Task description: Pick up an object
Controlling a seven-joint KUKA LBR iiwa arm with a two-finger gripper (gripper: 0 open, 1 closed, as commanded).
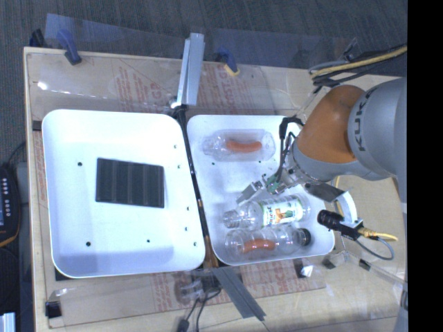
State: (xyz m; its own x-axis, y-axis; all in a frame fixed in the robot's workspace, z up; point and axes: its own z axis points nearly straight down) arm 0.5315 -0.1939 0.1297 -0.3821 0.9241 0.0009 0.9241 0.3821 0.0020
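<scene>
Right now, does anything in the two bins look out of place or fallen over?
Yes. In the right bin, three clear bottles lie on their sides: one near the far wall, two crowded near the front, one labelled, one beside it. The left bin holds a flat dark panel.

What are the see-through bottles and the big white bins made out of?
The bottles look like clear, shiny plastic: you can see the white bin through them, and light glints on them. One carries a paper-like label, and another has something orange inside. The bins look like smooth white plastic, slightly glossy, with rounded moulded corners. The dark ribbed panel in the left-hand bin may be rubber or plastic; hard to tell.
</scene>
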